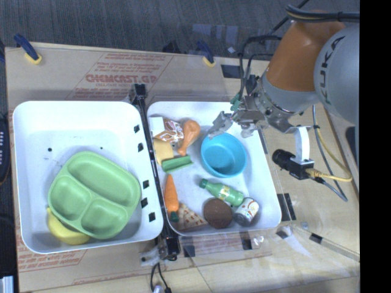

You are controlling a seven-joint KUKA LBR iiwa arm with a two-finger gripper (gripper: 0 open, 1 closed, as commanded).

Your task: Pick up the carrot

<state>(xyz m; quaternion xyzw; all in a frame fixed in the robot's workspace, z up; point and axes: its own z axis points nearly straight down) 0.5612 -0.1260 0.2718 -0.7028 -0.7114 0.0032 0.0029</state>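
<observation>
Below and left of the spread, empty two-finger claw (235, 124), past the blue plastic bowl (223, 154), the tapered orange carrot (171, 193) lies against the right white bin's (267, 163) left wall. Best align the fingers across its width before descending.

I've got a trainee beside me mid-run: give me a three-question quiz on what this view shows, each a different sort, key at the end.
1. True or false: the carrot lies in the same bin as the green tray.
2. Multiple choice: what lies closest to the gripper? A) the blue bowl B) the green bottle C) the small can
3. Fill in: the carrot lies along the ____ wall of the right bin, as the camera sees it.

Key: 1 false, it is in the right bin, the tray in the left bin. 2 A. 3 left.
</observation>
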